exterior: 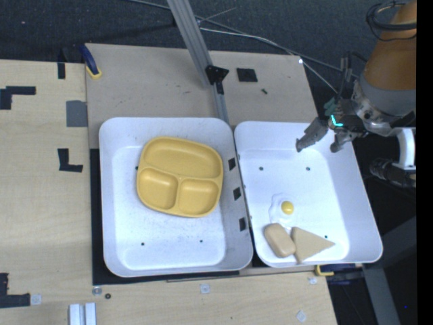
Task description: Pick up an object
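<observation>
So the gripper [318, 139] hangs wide open and holding nothing over the right bin's [352, 181] far edge, well apart from the egg [285, 208], bread [278, 240] and wedge [310, 243] huddled at that bin's near end, probably lining up a drop.

Arm [389, 59] at right; fingers [308, 139] spread, empty.

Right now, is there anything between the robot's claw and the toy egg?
No. In the camera view, bare white floor of the right bin lies between the gripper, spread open at the bin's top edge, and the fried egg.
</observation>
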Tool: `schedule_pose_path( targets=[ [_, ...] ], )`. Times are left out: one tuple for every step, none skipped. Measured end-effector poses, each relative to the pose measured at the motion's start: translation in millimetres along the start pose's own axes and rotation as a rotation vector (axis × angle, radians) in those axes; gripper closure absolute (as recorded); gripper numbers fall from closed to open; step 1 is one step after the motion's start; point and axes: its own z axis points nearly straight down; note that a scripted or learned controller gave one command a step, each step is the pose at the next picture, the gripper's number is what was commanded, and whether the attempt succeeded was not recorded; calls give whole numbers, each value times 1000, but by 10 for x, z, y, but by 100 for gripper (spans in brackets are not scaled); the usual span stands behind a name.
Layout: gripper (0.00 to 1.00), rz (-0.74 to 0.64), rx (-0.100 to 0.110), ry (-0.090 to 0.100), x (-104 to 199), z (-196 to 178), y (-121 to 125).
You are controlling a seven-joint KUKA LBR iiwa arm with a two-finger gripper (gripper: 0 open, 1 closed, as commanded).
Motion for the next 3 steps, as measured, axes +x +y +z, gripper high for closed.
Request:
schedule_pose_path(
  targets=[
    [0, 0, -2, 0, 0, -5, 3],
    [0, 1, 4, 0, 51, 611, -58],
    [0, 1, 3, 0, 148, 1106, -68]
  ],
)
